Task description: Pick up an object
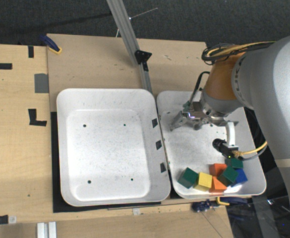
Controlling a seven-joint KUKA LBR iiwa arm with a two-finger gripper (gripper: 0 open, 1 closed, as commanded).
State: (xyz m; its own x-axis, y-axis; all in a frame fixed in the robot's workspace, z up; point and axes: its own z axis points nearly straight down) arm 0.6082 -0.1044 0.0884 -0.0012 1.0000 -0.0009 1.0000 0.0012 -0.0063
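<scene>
A: Where are you seeing the gripper [200, 117]?

B: You are looking at it in the upper part of the right bin [184, 148], right of frame centre, hanging under the orange band [223, 86] of the arm. Its fingers are hiding beneath the wrist hardware, so you cannot tell whether they are apart or together, and nothing is showing between them.

A: And the things to pick?

B: You are finding them bunched in the bin's lower right corner: a green block [188, 177], a yellow block [203, 181], an orange block [217, 184], and a blue block [240, 176] against the rim.

A: Which way are they lying from the gripper?

B: They are lying toward the bottom of the frame and slightly right, well apart from the gripper, with bare bin floor between. The cluster's long axis is running roughly left to right along the lower rim. By my judgement, the green block is sitting nearest and most exposed on its left side, so the coming move is turning on a reach down-frame toward it.

A: The left bin [105, 148]?

B: You are not needing it for this move.
</scene>
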